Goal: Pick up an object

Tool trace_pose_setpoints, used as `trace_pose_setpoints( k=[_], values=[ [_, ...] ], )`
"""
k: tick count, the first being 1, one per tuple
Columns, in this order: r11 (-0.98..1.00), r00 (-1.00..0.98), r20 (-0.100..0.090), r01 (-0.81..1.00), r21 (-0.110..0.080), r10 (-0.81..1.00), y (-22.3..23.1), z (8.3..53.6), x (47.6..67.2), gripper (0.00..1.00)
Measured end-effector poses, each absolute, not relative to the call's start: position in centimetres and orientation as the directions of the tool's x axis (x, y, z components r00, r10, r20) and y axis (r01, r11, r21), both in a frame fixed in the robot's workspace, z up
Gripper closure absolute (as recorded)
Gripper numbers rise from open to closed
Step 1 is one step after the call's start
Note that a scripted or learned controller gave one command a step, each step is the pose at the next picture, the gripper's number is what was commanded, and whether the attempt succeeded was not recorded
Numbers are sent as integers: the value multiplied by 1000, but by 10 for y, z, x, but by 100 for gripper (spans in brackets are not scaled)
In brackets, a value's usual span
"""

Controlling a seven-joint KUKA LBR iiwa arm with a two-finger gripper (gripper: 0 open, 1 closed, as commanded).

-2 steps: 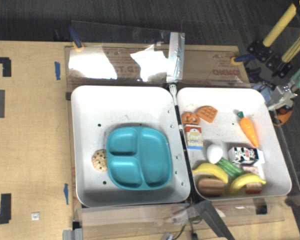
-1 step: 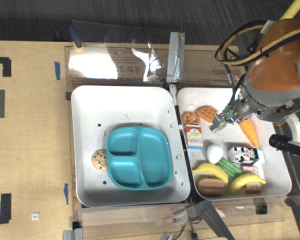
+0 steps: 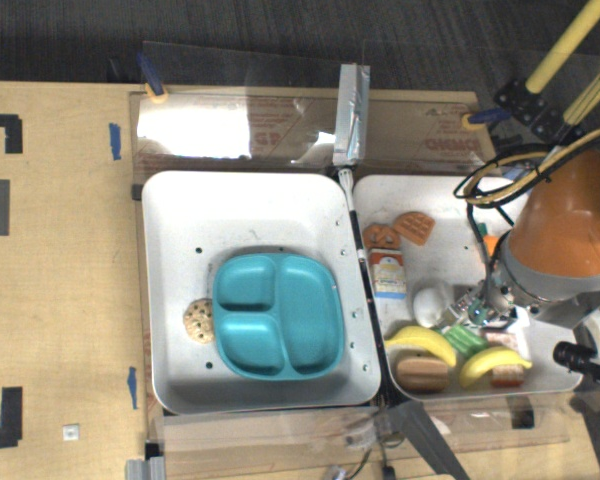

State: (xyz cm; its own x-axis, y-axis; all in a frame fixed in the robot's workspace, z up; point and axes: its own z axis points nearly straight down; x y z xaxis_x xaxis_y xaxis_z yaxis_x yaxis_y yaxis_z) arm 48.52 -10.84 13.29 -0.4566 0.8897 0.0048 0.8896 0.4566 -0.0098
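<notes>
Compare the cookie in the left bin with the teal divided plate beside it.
The cookie is small, tan and speckled; the teal divided plate is far larger and plain teal. The cookie is a flat round disc, while the plate is a rounded square split into three compartments. The cookie lies against the plate's left edge, not on it. Both rest on the floor of the left bin.

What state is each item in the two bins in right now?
Teal divided plate: flat in the left bin, compartments bare.
Cookie: flat, touching the plate's left edge.
Carton: lying in the right bin.
Bananas: lying at the near wall.
Gripper: low over the right bin.
</notes>
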Motion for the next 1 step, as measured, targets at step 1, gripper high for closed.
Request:
trace_pose_setpoints(
  k=[1],
  values=[
    [446, -446, 2, 895, -2, 895, -99, 94, 491, 100]
  ],
)
